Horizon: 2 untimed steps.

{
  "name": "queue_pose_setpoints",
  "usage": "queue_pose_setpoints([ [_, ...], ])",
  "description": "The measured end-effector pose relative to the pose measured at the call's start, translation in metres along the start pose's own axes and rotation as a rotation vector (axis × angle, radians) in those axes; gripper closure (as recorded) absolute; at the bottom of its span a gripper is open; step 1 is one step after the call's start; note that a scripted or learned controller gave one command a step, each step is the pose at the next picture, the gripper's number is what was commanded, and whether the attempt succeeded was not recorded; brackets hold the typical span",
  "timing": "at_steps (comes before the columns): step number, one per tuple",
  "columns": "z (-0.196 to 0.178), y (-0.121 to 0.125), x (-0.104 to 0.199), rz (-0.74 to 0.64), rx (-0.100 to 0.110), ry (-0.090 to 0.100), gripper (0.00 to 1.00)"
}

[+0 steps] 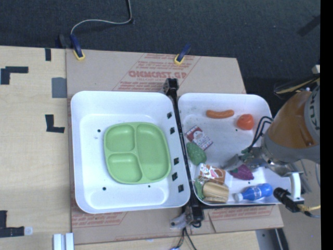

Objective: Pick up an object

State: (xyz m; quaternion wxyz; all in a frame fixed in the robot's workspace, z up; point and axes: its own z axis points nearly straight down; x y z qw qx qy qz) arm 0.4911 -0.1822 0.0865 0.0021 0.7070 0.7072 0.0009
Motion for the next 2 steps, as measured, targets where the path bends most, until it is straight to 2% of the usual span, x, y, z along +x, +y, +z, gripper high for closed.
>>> queue_pose_setpoints([
  [1, -0.01, 0.001, 0.0, 0.0, -0.003, -0.002, 1.0],
  [2, -0.04, 0.083, 0.058, -0.001, 0.005, 0.002, 1.0],
])
